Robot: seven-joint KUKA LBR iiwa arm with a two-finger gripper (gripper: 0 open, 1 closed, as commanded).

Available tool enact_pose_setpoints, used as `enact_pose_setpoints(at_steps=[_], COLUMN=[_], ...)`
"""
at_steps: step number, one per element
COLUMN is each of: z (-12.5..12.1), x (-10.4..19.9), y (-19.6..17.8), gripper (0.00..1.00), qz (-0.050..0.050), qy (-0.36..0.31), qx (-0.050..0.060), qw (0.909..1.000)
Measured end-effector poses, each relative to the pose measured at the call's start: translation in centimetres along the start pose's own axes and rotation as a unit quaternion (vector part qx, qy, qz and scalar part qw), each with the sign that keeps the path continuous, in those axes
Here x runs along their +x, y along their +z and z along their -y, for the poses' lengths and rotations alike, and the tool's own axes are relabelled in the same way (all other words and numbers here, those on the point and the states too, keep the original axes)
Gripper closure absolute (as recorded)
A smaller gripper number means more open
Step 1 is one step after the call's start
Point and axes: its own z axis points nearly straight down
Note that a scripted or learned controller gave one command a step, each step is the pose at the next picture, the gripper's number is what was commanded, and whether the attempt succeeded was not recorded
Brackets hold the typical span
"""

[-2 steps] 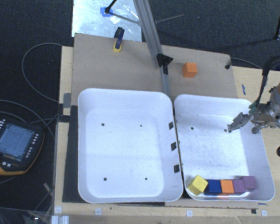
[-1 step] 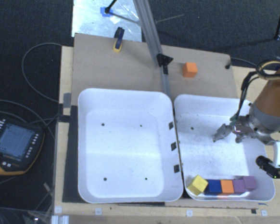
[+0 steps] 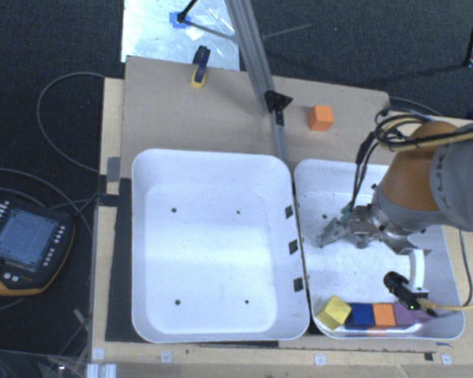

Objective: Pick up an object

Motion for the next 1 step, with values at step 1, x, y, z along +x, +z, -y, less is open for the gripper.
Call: enact_pose_setpoints(at_steps=[1], z=[-0.21], x=[1.89], y=[-0.22], gripper=[0.0], qz=[0.001], qy=[0.001], qx=[-0.001], qw=[1.0])
